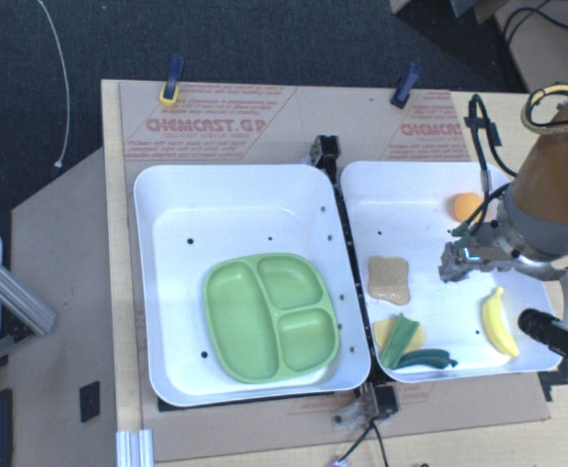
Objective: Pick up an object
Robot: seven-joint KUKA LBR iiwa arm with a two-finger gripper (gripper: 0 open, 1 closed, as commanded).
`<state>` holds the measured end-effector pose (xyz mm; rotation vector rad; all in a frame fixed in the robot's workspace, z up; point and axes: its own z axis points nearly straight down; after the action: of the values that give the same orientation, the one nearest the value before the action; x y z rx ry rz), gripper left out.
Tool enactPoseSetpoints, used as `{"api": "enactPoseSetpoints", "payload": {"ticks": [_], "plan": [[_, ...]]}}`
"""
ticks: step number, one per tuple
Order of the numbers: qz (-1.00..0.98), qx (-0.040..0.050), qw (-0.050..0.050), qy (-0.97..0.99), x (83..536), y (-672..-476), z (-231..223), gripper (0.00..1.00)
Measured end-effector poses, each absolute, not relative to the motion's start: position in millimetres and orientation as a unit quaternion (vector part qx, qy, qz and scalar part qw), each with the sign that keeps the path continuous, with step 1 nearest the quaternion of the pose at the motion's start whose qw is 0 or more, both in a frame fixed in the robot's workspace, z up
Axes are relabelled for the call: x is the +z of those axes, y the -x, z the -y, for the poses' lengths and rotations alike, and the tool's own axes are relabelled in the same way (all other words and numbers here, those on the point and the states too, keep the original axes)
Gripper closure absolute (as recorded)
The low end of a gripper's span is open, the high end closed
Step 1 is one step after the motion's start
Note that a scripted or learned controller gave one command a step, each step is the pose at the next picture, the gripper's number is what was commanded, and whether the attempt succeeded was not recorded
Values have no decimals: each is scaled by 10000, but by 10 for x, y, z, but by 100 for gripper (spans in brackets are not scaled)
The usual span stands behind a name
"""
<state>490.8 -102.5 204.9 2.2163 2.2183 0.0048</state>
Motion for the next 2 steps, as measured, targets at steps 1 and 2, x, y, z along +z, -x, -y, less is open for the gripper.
{"api": "enactPoseSetpoints", "payload": {"ticks": [1, 2], "plan": [[-7074, 18, 31, -7068, 2646, -4847, 1066, 100], [-7092, 12, 7, -7050, 2645, -4912, 565, 100]]}}
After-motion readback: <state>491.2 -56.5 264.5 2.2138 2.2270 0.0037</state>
